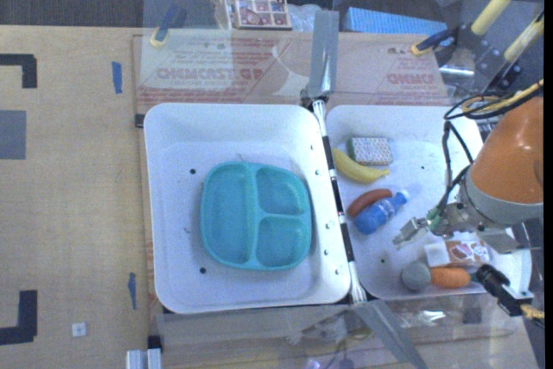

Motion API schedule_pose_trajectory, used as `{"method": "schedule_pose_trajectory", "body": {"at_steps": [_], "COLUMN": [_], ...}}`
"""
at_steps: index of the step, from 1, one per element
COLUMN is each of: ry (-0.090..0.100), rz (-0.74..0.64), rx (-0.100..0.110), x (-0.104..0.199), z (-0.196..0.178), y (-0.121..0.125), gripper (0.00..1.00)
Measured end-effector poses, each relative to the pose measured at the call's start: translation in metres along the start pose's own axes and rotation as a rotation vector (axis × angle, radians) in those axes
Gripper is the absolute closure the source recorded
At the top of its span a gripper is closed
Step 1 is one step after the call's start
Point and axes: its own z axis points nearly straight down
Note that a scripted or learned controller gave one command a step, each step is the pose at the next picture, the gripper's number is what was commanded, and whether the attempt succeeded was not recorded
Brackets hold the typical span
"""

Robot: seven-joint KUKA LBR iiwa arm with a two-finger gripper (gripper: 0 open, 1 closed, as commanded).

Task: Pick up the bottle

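Claw sits low over the right bin, arm coming in from the right edge. From what I see the fingers look spread, metal tips pointing left, nothing between them.

Bottle is blue, lying on its side in the right bin, just left of the claw tips, apart from them. Red sausage-shaped toy lies touching the bottle on its far-left side. Banana is farther back, with a speckled sponge block just beyond it. Grey round thing and orange carrot sit at the near edge of that bin, a small printed card just beyond the carrot.

Left bin holds a teal divided plate, well away from the claw.
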Motion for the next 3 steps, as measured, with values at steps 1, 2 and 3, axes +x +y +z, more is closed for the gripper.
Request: {"method": "schedule_pose_trajectory", "body": {"at_steps": [1, 2, 3], "ry": [-0.003, -0.002, 0.000], "rz": [0.361, 0.498, 0.266], "rx": [-0.007, 0.000, 0.002], "x": [0.022, 0.062, 0.060], "z": [0.023, -0.235, -0.157], "y": [0.053, 0.062, 0.054], "gripper": [0.00, 0.00, 0.00]}}
